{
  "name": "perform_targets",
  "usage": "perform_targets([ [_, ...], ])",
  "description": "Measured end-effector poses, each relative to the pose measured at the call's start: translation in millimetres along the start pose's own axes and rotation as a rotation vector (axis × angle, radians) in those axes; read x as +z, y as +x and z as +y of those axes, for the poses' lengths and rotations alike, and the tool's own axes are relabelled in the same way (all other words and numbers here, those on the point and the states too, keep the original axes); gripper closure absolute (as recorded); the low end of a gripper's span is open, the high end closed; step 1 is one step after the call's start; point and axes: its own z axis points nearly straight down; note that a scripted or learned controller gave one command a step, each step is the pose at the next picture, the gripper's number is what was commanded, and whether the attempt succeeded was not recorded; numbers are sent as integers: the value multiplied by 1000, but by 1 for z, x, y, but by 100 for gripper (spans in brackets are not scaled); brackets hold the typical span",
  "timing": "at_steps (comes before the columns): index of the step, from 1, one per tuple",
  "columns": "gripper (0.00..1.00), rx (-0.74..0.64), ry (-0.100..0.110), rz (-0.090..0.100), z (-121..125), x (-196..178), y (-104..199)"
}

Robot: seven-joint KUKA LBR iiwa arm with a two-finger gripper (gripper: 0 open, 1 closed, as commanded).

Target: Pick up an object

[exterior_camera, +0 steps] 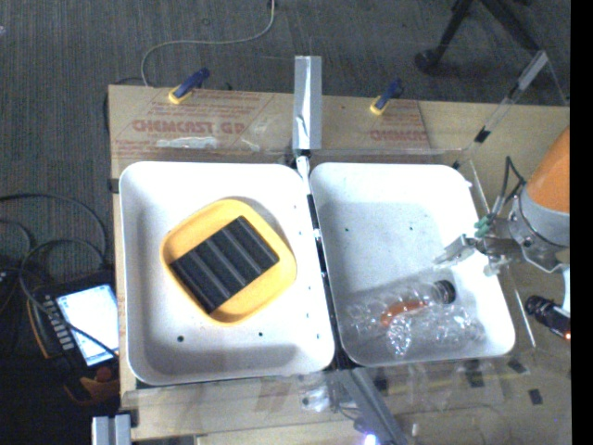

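Note:
A yellow pad with a black ribbed top [229, 259] lies tilted in the middle of the left bin [148, 188]. A crumpled clear plastic bottle [414, 314] with an orange label and a dark cap lies along the front of the right bin [389, 188]. My gripper [471, 258] hovers over the right bin's right side, just above and to the right of the bottle's cap. It is open, with nothing between its fingers. The orange band of the arm shows at the right edge.
Two blue and yellow clamps [188, 85] hold cardboard behind the bins. A metal bar [307, 100] runs back from the seam between the bins. A tablet and cables [79, 318] lie on the floor to the left.

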Motion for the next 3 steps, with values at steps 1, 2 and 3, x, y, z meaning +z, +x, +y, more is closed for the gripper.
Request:
perform_targets([
  [1,0,-183,-19,-5,-22,85,26],
  [2,0,-140,-3,2,13,-18,139],
  [3,0,-211,-14,-4,6,85,38],
])
